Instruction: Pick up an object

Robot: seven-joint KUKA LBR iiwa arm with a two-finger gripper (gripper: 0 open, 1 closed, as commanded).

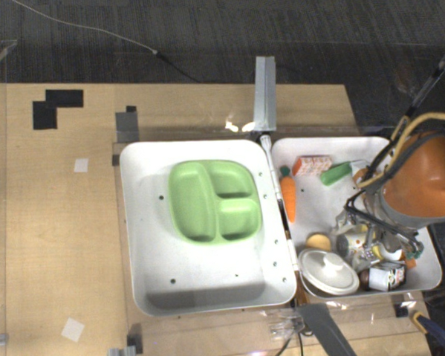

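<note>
Nearest the camera, the front edge of the table carries two white bins side by side. At the front of the right bin lies a round white lid with a knob at its centre, resting against the bin's front wall. Just to its right lies a small can on its side, with a dark and white label. A small yellow ball sits just behind the lid, close to it; contact cannot be determined.

The end effector is low in the right bin, between the yellow ball and the can, amid a cluster of small items that are too cluttered to identify. Cables and the wrist housing cover it, so how far it is open cannot be told, and no object can be confirmed in its grip. Above it the arm shows its orange band, entering from the right with black and yellow cables looped around it.

Further back in the right bin, a carrot lies along the left wall, pointing front to back. Behind it lies a red and white packet, and just right of that a green cylinder, tilted.

The left bin holds a green divided tray, placed towards the rear and centre, with three compartments.

A metal post stands at the far junction of the two bins.
</note>
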